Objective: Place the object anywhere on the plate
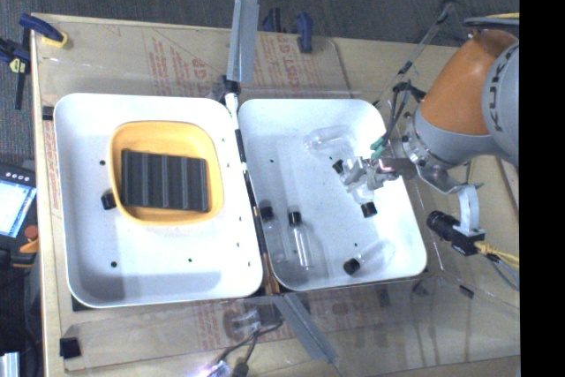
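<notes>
Reaching in from the right, the grey arm [459, 124] with its orange band is hanging its gripper [360, 175] low over the right bin [402, 256]. Whether its tips are apart or together cannot be told — the metal and the clear plastic beneath it are blurring into one pale patch.

Two shallow white bins are sitting side by side on the bench [132, 49]. The left bin [79, 260] is bearing one plate [168, 130], yellow-orange with rounded corners, and one dark ribbed insert [164, 181] is lying on it.

The right bin is holding clear plastic vials with black caps, and they are hard to count against the white floor. One vial [300, 241] is lying lengthwise near the front, its cap pointing toward the back. A second vial [369, 256] is lying near the front right corner, its cap toward the left. One crumpled clear piece [325, 139] is lying toward the back, near the gripper. Two black caps [368, 208] are showing just beside the tool (one above it and one below), though it cannot be told whether either is between the fingers. All the vials are lying in the right bin, well apart from the plate.

Two blue clamps [305, 29] are gripping the bench's far edge.
</notes>
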You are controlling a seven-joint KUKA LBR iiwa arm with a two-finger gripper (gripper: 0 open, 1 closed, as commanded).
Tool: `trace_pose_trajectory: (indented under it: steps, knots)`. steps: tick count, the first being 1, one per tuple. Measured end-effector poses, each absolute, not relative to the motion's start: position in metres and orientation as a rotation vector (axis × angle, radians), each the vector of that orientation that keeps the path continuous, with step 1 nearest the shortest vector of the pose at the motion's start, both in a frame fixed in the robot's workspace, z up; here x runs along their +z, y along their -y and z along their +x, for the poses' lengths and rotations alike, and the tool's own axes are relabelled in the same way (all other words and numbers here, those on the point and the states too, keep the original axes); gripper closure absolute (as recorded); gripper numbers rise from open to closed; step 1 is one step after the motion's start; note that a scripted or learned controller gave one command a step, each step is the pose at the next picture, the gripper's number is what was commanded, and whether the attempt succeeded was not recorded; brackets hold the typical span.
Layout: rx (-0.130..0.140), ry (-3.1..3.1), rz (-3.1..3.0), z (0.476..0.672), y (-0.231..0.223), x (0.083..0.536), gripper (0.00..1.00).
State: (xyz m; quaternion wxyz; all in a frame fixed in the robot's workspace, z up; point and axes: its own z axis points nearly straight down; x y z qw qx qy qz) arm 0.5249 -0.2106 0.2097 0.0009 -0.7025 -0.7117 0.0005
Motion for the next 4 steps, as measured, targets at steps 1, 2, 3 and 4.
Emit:
trace_pose_trajectory:
  steps: [1,2,3,4]
  knots:
    - [0.001,2.491,-1.914,0.559,0.159,0.245,1.0]
    - [0.004,2.624,-1.719,0.586,0.069,0.19,1.0]
    - [0.003,2.771,-1.476,0.599,-0.02,0.201,1.0]
    - [0.003,2.77,-1.478,0.599,-0.019,0.201,0.0]
